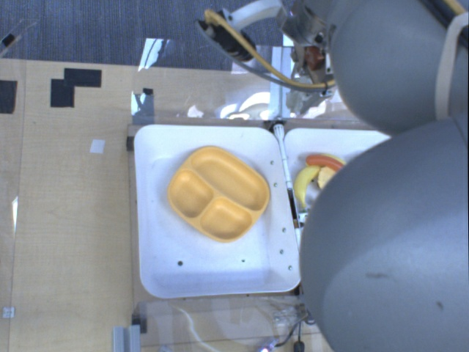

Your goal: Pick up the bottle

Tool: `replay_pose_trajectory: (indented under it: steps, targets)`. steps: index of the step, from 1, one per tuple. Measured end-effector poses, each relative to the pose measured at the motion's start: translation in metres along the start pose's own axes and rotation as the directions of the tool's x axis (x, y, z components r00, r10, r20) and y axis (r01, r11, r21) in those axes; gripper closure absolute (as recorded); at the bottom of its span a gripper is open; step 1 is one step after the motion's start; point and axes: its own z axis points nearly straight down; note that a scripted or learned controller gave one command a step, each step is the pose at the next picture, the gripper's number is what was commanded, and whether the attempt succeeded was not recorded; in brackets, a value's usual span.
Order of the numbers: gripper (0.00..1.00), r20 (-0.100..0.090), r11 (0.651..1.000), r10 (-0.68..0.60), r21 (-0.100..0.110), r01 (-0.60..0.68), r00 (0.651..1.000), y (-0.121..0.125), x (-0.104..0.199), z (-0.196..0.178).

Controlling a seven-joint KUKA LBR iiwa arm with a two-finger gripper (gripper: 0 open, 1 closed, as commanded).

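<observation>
My gripper (313, 72) hangs high at the back of the bench, above the far rim where the two bins meet. Yellow and black cables loop off its left side. A small reddish-brown patch sits at the gripper, and I cannot tell whether it belongs to the gripper or is an object. The grey arm (396, 218) covers most of the right bin (344, 139). A yellow banana-like piece (305, 182) and an orange-red piece (325, 160) lie by the right bin's left wall.
The left bin (157, 262) holds a yellow three-compartment plate (218, 193) near its middle. A metal divider (284, 174) runs between the bins. Wooden bench top lies to the left, with black marks at its far left.
</observation>
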Motion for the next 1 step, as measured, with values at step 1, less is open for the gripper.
replay_pose_trajectory:
  steps: [1]
  targets:
    - [1.00, -0.001, 1.000, 0.005, 0.000, -0.005, 1.000, -0.0293, 0.0165, -0.0003]
